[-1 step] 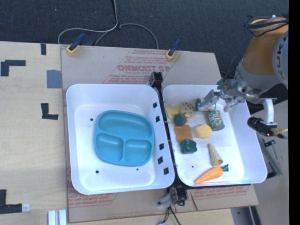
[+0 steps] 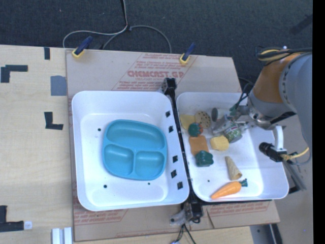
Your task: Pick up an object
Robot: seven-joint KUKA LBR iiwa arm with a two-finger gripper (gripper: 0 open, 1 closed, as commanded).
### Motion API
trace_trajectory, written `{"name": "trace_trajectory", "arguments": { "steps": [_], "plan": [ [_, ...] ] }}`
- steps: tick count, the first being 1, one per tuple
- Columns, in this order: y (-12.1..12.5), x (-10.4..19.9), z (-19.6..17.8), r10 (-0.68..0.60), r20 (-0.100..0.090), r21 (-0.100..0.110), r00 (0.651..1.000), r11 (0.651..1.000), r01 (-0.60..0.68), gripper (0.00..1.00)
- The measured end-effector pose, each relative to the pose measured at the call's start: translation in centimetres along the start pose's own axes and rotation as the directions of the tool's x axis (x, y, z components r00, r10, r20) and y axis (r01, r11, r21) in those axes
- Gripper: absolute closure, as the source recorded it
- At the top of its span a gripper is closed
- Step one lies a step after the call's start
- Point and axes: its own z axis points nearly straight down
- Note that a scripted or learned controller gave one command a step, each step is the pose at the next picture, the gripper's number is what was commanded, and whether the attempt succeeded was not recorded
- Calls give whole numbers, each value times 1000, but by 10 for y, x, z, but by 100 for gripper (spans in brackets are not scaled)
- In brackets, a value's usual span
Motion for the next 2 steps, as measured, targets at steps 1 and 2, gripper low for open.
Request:
{"name": "trace_trajectory", "arguments": {
  "steps": [1, 2],
  "plan": [
    [2, 2, -17, -3, -2, -3, 1000, 1000, 3, 100],
    [-2, 59, -128, -8, -4, -9, 1000, 1000, 8, 100]
  ]
}}
